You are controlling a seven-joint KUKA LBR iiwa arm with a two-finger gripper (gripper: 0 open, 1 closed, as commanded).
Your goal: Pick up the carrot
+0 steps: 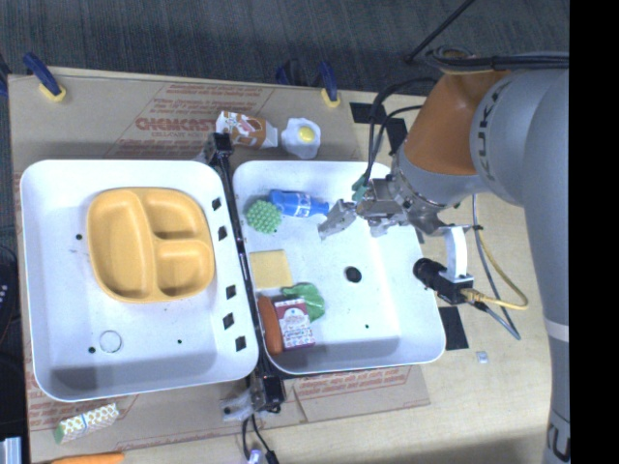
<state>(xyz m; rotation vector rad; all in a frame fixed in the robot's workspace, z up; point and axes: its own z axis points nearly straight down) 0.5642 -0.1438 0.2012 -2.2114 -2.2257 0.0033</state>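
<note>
Carrot [268, 323]: a long orange thing is seen low in the right bin [406, 332], against its left wall, partly under a red box [295, 322].
Feel: it is judged to be light, hard and smooth, so it may slip.
Hold: it is best taken across its bare middle.
Pincer [338, 218]: it hangs above the right bin, near a blue bottle [298, 203]; apart or together cannot be told.
Left bin [48, 288]: a yellow tray [150, 243] is kept inside.

A yellow divided tray [150, 242] sits in the white left bin [39, 288]; the white right bin [406, 327] holds a blue bottle [298, 203], green spiky ball [263, 217], pale yellow square [270, 268] and red-labelled packet [295, 323].
</note>
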